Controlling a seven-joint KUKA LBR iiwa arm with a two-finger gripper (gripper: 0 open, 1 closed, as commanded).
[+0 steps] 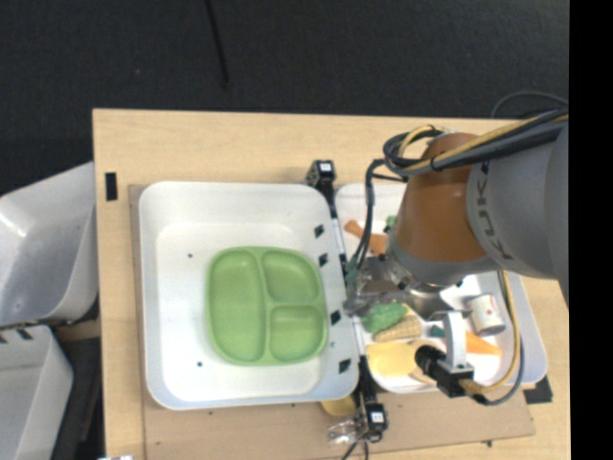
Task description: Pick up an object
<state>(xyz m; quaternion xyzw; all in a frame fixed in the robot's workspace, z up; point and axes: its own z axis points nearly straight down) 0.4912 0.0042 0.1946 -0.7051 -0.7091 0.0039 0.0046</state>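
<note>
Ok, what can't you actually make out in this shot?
- Right bin: mostly hidden under the arm.
- Pincer: open or shut unclear, its own wrist covers it.
- Small items beside it: too cluttered to identify.
- Green divided plate in the left bin: fully visible.

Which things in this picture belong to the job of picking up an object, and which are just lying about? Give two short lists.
Belong to the job:
- gripper, low over the right bin
- small green item
- pale yellow item
- orange piece

Just lying about:
- green divided plate
- left bin that holds it
- wooden bench
</note>
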